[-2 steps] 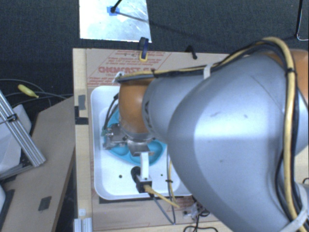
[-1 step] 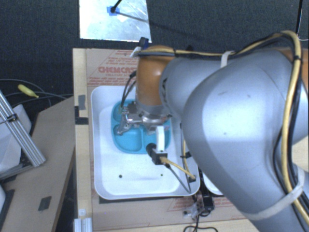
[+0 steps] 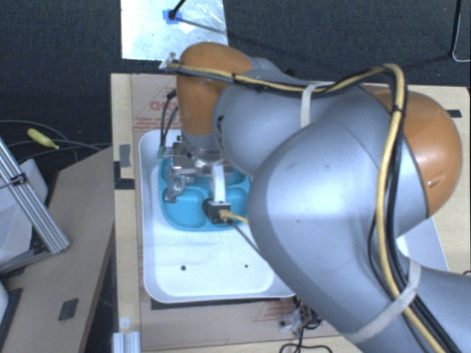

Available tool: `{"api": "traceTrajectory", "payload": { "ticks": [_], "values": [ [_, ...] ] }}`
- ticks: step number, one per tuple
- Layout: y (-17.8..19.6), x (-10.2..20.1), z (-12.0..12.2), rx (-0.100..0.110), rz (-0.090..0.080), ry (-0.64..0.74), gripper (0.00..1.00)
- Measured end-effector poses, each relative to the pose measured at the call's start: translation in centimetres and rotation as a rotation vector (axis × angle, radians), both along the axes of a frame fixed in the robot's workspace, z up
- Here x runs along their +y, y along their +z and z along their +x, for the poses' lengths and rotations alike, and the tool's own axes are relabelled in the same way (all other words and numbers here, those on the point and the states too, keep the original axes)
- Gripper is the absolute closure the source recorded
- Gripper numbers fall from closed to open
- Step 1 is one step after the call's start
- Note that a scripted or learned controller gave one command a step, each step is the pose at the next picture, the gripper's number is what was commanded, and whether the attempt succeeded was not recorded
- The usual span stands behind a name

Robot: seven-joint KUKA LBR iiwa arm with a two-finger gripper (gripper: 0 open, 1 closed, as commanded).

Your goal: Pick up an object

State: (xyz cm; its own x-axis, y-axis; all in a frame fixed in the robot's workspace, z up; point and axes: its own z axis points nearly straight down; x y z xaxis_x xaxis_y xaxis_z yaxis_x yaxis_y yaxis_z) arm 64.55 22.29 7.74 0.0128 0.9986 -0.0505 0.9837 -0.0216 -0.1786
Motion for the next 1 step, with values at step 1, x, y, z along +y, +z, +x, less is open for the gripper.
{"api": "traceTrajectory", "payload": {
  "ticks": [1],
  "values": [
    [1.14, -0.27, -0.29, 0.015, -0.005, 0.000, 1.00]
  ]
}}
